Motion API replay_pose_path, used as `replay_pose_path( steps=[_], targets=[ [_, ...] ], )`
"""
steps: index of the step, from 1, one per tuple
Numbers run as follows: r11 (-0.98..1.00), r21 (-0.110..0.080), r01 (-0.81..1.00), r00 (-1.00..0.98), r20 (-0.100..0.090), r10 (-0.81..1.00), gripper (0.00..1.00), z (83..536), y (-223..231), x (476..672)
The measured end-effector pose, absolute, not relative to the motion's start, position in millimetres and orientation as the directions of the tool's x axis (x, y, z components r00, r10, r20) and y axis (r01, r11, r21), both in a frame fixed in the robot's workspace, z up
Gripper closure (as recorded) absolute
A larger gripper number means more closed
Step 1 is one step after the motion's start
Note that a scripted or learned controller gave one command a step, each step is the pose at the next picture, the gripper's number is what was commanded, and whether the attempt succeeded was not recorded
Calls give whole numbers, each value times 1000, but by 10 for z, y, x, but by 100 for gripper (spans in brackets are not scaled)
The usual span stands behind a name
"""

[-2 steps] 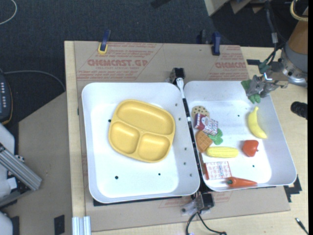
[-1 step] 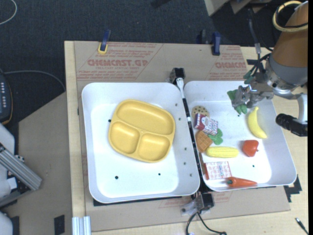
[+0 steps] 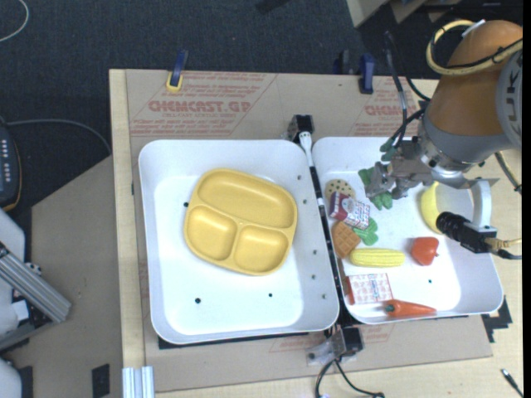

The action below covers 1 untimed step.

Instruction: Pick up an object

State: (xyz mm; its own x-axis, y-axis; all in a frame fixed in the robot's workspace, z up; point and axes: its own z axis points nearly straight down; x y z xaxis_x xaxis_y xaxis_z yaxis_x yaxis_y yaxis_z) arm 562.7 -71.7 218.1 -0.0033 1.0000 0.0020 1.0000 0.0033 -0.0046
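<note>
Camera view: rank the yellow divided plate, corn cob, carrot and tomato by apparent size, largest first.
1. yellow divided plate
2. corn cob and carrot, too alike to rank
3. tomato

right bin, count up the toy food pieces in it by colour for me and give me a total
Yellow: 2, the corn cob and banana
Red or orange: 2, the tomato and carrot
Green: 2, one by the waffle, one at the gripper
Brown: 2, the cookie and waffle
Red-and-white packets: 2
Total: 10
</note>
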Motion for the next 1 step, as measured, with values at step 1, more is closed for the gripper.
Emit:
replay_pose_path(
  steps=[1],
  targets=[
    [6, -4, 1000, -6, 4, 1000, 100, 2230, -110, 5430]
  ],
)
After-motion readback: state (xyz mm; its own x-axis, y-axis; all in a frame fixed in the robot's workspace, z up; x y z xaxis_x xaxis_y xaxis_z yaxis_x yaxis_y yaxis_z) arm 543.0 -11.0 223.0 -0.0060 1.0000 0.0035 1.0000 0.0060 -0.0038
